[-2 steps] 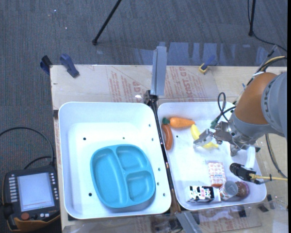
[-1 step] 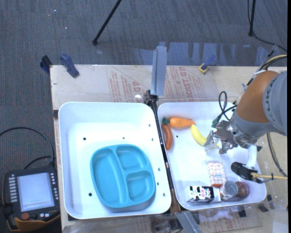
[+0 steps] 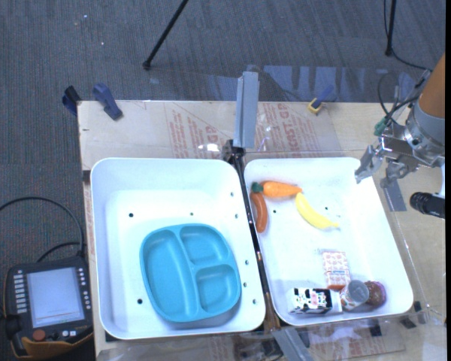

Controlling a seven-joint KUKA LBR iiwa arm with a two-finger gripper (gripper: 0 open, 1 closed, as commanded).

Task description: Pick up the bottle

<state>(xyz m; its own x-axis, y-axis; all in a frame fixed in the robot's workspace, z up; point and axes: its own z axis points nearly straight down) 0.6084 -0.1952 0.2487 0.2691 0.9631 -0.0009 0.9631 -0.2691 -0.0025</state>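
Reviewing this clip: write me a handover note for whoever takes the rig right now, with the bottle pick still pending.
End effector: above the right bin's far right corner, holding nothing.
Bottle: lying in that bin's near right corner, beside a small carton and a packet.
Also in that bin: carrot, sausage, banana.
Left bin: blue tray.
Done: nothing yet.
Left: move to the bottle, grasp, lift.
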